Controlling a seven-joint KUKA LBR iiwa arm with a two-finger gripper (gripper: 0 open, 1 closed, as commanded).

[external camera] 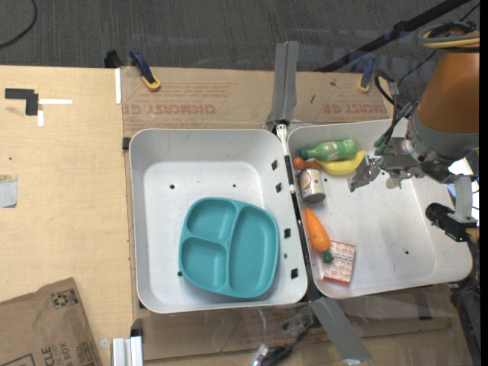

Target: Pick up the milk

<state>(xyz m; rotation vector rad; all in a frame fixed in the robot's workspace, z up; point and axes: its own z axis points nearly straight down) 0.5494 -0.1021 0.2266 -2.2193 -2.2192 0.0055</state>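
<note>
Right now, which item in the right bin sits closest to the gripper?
The yellow banana, lying just left of the gripper. The green bottle is behind it; the can, carrot and red-patterned carton lie farther off.

The cardboard sheet [206, 97] behind the bins reads "CHEMCAST GP" in red, seen upside down

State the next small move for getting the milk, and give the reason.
Probably carry the gripper across the right bin toward its front left corner, to hang above the small red-and-white carton, which I take for the milk. The gripper now sits beside the banana near the bin's far side, well apart from the carton, which lies flat by the carrot.
</note>
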